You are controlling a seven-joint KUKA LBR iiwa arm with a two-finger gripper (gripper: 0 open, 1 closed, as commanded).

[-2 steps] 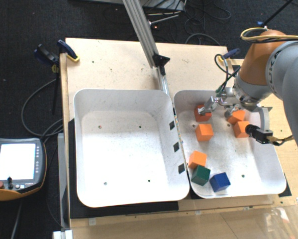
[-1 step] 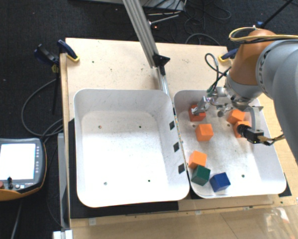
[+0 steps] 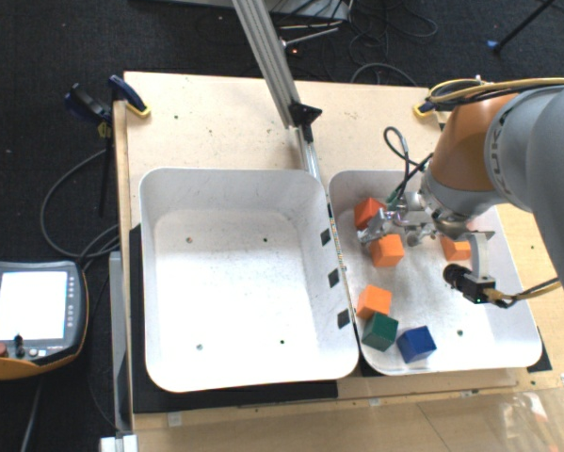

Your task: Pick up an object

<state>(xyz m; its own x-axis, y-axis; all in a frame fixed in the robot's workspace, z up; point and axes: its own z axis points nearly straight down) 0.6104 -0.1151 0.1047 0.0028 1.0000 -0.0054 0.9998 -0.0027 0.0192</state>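
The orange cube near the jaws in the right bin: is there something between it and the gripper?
Nothing visible stands between them. The gripper is right at the orange cube in the right bin. Another orange block lies close behind it, and a third orange piece sits on the far side of the wrist; both are beside, not in the way.

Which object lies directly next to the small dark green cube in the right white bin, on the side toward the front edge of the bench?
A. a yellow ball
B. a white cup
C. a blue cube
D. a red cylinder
C: in the right white bin, a small blue cube lies beside the small dark green cube, near the bin's front rim.
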